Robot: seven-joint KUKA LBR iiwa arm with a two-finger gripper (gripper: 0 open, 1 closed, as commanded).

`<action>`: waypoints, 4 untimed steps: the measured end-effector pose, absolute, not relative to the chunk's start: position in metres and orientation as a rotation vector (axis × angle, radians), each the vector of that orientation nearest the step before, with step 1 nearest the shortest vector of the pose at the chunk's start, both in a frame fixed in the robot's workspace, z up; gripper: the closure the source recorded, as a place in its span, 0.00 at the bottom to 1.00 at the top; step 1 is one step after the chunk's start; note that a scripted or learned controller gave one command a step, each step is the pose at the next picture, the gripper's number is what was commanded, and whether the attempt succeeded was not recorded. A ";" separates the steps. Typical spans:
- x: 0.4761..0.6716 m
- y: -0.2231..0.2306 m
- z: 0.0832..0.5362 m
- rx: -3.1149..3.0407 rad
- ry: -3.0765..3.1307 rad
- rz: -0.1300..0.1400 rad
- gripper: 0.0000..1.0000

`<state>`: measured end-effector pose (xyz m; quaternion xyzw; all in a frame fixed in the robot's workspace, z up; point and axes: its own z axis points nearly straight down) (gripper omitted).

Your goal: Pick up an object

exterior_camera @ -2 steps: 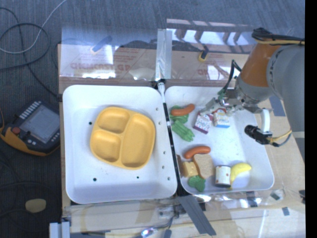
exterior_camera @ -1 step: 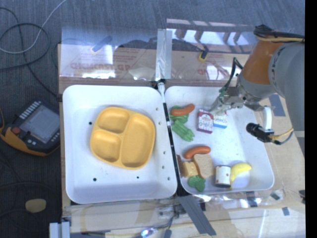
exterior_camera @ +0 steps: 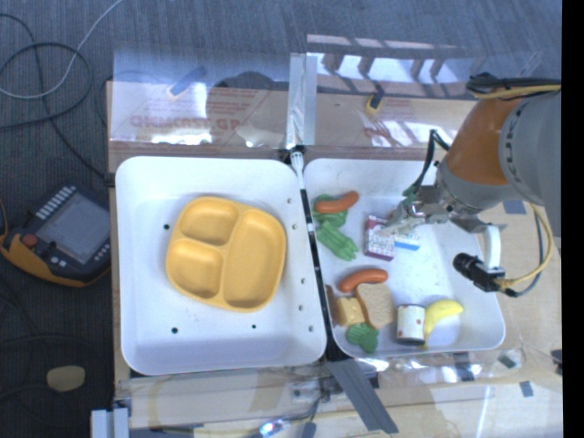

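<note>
**Operator:** Yellow divided plate, three compartments, sits in the middle of the left bin. Confirm the contents of the right bin.

**Inspector:** Confirmed. At the far left of the right bin lies a toy carrot or sausage, orange-red with a green end. Just near of it lies a green toy vegetable. A small red-and-white packet lies at the bin's centre. Nearer, a second red sausage touches a toy bread slice. A tan block sits just left of the bread, and a green piece lies at the near edge. A small white can with a dark band stands beside a yellow lemon-shaped piece at the near right.

**Operator:** Report arm position.

**Inspector:** The arm enters from the right, orange band uppermost. The gripper is low over the bin's centre, directly right of the red-and-white packet, with a white and blue scrap just below it.

**Operator:** Report hand state.

**Inspector:** Cannot tell; the tip is too small and cluttered to read. Whether it touches the packet cannot be determined either.
</note>
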<state>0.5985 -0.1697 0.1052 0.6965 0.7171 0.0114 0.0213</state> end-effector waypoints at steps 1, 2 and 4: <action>0.597 -0.169 0.103 2.162 2.227 0.031 0.00; 0.631 -0.104 0.103 2.181 2.213 0.029 0.00; 0.636 -0.110 0.102 2.242 2.161 0.028 0.00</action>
